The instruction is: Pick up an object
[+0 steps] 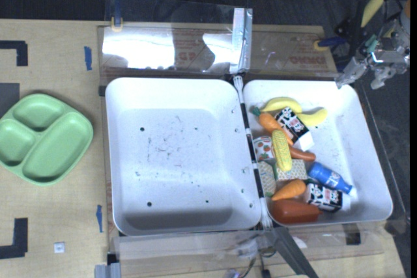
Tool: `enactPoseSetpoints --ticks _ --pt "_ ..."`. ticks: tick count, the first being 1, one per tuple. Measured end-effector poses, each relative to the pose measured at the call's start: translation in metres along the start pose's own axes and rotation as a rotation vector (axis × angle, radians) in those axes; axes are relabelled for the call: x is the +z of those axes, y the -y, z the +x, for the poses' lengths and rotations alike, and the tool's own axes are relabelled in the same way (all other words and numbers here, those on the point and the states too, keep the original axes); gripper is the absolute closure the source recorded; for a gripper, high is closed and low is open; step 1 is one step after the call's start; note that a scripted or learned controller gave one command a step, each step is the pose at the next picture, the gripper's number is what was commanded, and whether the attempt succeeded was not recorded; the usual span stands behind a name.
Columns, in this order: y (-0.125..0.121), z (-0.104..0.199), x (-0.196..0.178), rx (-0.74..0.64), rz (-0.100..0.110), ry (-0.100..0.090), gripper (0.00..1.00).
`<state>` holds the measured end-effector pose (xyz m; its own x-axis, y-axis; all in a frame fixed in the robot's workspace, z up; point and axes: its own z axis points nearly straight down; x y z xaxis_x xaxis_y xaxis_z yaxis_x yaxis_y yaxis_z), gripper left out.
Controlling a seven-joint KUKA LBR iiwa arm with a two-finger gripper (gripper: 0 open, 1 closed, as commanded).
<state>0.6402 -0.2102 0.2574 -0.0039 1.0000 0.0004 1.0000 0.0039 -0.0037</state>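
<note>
The right bin (365, 159) holds a pile of toy food along its left side. I see a yellow banana (290, 105), a black-and-white carton (291, 122), a corn cob (281, 148), a blue bottle (330, 178), a small carrot (289, 189) and a red sausage-like piece (296, 210). My gripper (362, 76) hangs above the bin's far right corner, off to the right of the banana. Its fingers (346, 77) stand open with nothing between them.
The left bin (172, 153) lies beside the right one, sharing a middle wall. A green divided plate (42, 137) rests on the bench at the far left. A clear plastic panel (176, 42) stands behind the left bin. Cables and stand legs crowd the back right.
</note>
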Motion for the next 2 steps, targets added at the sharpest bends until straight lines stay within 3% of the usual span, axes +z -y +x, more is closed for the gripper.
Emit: enactPoseSetpoints --ticks 1,2 --pt "0.034 0.042 0.137 -0.264 -0.012 0.004 0.00" --pt "-0.020 0.048 0.167 -0.345 -0.008 0.004 0.00"
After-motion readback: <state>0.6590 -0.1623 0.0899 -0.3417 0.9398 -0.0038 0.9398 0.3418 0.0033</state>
